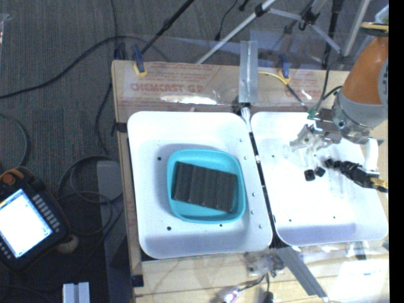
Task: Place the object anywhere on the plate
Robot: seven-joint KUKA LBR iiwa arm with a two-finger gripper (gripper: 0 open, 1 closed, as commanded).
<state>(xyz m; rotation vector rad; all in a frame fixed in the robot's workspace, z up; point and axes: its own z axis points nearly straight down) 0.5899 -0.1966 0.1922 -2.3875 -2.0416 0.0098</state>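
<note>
The dark ridged block (pixel 203 185) lies flat on the blue plate (pixel 178 164), filling most of the plate's middle, tilted a bit w/ its long side running left to right; the plate sits in the left white bin (pixel 145 169), roughly central, bare white rim all around it. The right white bin (pixel 328 226) touches the left one along a shared edge; its floor is mostly bare white. The hand (pixel 314 171) is over the right bin's upper right part, well apart from the plate & block; dark tips show near the bin floor, but whether it is open or closed can't be told; nothing visible btwn them. Grey wrist & orange band (pixel 369 68) come in from the right edge. Both bins rest on the wooden surface (pixel 183 84), w/ a clear plastic sheet at its far side. A tablet-like pendant (pixel 22 223) lies on the carpet at lower left; cables trail across the floor.
</note>
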